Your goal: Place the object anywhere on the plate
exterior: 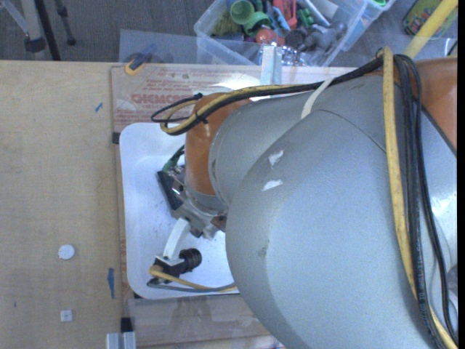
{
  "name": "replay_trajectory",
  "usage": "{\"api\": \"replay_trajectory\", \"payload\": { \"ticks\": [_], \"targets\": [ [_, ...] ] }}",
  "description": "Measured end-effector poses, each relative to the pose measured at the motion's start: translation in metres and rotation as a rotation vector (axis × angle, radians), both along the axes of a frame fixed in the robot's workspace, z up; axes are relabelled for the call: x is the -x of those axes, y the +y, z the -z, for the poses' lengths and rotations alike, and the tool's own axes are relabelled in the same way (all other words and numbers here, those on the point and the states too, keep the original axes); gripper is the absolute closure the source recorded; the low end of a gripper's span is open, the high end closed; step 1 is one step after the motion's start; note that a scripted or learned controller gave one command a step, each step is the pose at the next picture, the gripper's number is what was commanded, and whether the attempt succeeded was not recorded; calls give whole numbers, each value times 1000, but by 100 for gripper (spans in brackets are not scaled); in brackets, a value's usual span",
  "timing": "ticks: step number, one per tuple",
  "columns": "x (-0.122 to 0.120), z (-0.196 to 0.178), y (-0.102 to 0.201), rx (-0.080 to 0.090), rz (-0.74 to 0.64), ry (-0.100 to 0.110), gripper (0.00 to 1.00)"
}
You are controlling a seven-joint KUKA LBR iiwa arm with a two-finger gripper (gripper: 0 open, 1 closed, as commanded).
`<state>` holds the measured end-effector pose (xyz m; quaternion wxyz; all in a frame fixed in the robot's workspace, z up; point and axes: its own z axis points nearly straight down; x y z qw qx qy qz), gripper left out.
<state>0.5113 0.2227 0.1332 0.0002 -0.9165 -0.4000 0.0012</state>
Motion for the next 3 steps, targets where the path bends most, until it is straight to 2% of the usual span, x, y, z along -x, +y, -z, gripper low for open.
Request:
{"api": "replay_trajectory", "payload": {
  "ticks": [3],
  "targets": [
    [1, -27, 3, 3, -9, 6, 100]
  ]
}}
